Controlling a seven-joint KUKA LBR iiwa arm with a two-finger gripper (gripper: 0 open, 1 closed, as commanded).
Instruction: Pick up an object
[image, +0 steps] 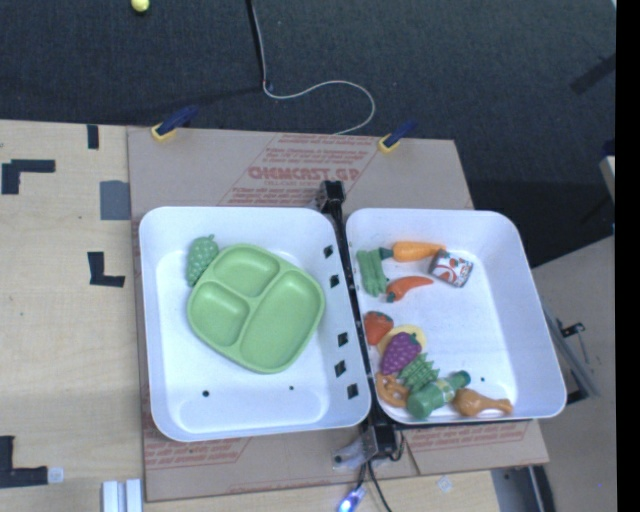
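Cardboard (300, 170) underlies both bins: I see a green tray (257, 308) with grapes (201, 256) left, toy food around a can (450, 268) right.

this looks like a robotics lab, a test bench set up for picking trials rather than any home or kitchen. two white bins (160, 300) sit clamped side by side on a cardboard sheet (300, 170), which is held to a plywood bench (60, 330) with yellow and blue clips (176, 121). black tape marks (100, 268) are stuck on the wood like calibration or position guides. a thin cable (300, 92) snakes over dark carpet (450, 60) behind the bench. the bins hold toy food (410, 360) and a green plastic tray (255, 308), stand-in props, not real groceries.
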